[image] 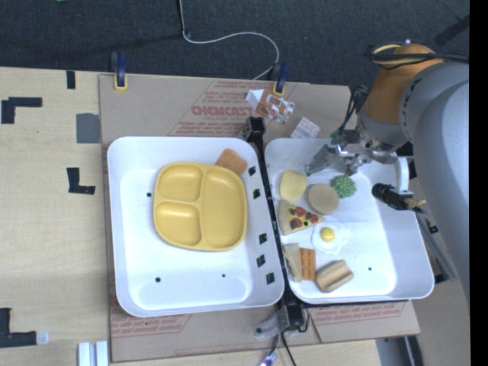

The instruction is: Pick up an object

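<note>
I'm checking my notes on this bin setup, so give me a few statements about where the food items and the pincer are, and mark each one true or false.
1. The yellow divided plate lies in the left bin. True.
2. The fried egg lies on the yellow divided plate. False: it is in the right bin, below the round tan patty.
3. The pincer is over the right bin's upper part. True.
4. The green broccoli piece lies in the left bin. False: it is in the right bin, beside the patty.
5. The bread roll lies near the right bin's lower edge. True.
</note>
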